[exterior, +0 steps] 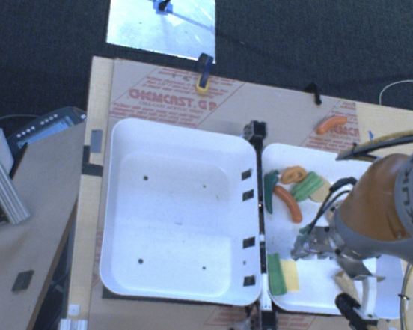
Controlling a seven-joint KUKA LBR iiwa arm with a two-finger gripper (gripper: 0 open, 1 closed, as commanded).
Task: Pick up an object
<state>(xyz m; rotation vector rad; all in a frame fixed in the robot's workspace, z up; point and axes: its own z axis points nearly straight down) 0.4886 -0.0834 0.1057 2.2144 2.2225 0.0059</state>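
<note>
The right bin [286, 157] holds several small toy foods: a red sausage [287, 202], a green piece [308, 186], an orange curl [293, 174], a dark green strip [269, 189], a green bar [276, 274] and a yellow block [290, 275]. My gripper [306, 247] reaches down into this bin from the right, just above the yellow block and below the sausage. The grey and orange arm [382, 206] covers most of the bin's right half. Nothing shows between the gripper's tips.
The left bin [178, 209] lies beside it, with a black divider [256, 205] between the two. An orange sausage [332, 125] lies outside on the board behind the right bin. A clamp [202, 74] sits at the back edge.
</note>
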